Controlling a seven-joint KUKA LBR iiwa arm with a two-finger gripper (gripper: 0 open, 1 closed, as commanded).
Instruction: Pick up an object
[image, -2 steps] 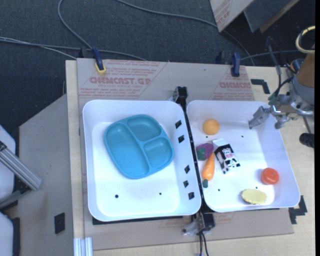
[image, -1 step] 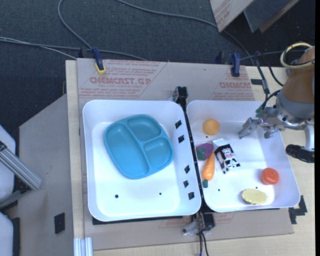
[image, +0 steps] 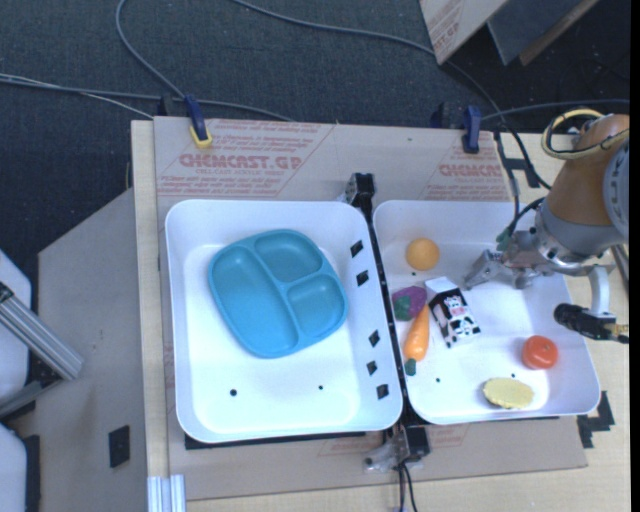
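hovering over the right bin (image: 575, 395), the fingers (image: 483, 268) — whether spread or closed, can't tell.

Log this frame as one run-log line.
phase: approach | gripper: over right bin, nothing between fingers | nearest: black-and-white toy | left bin: blue plate

My arm (image: 590, 195) was grey, rounded and thick, and wore a broad orange band above the wrist. Below that band the grey wrist narrowed into a paler metal flange. Black cables looped along my near side, and a ring of yellow cable sat by the top of the orange part. My gripper (image: 478, 272) was slim and made of dull grey metal. A short black cylinder (image: 585, 320) jutted out beneath my wrist.
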